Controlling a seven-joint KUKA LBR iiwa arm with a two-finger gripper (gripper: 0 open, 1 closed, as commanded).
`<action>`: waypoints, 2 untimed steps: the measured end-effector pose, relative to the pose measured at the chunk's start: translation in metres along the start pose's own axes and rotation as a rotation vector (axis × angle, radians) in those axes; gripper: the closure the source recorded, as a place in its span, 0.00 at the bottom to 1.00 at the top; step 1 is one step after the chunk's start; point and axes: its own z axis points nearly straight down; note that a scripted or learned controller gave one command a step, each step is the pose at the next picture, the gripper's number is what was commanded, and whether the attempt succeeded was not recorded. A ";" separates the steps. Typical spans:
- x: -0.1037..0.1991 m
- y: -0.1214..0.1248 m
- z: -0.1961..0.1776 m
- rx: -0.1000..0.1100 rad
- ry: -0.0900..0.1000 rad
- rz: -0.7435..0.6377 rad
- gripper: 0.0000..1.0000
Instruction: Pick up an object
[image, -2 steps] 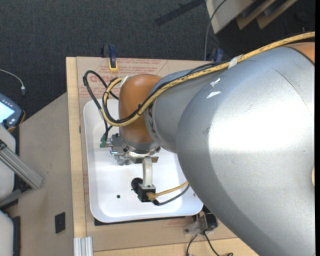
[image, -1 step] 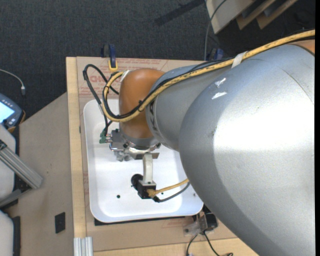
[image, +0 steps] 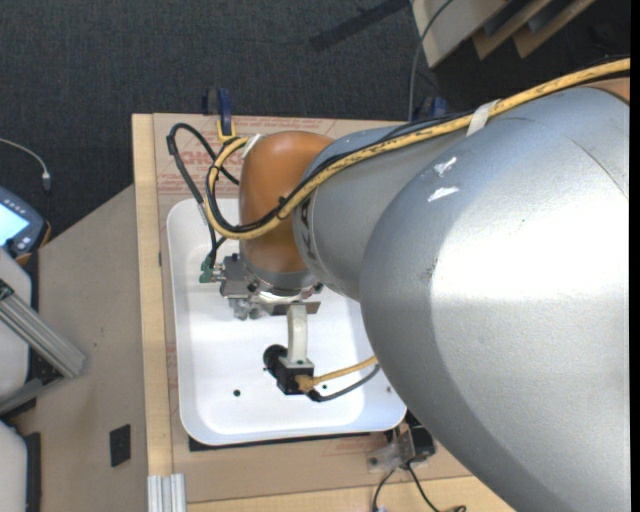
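What lies directly under the gripper (image: 250, 298) is hidden by the wrist, so the thing to be picked cannot be made out. Whether the gripper is spread or pressed together cannot be told either. It hangs low over the shallow white plastic bin (image: 200, 400), beneath the orange band (image: 272, 205) of the broad grey arm (image: 480, 300). Toward the camera from the gripper, a tiny dark speck (image: 237, 392) sits on the bin floor, too small to identify. Beyond the gripper, a blue clamp (image: 222, 101) grips the far edge of the tan bench (image: 152, 300).

No words or numbers are clear enough to read. The red print on the board (image: 150, 300), at ten o'clock from the white bin (image: 185, 330), is too blurry.
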 end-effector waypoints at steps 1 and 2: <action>-0.002 0.073 0.027 -0.006 -0.001 -0.005 1.00; 0.000 0.130 -0.014 -0.010 0.000 -0.005 1.00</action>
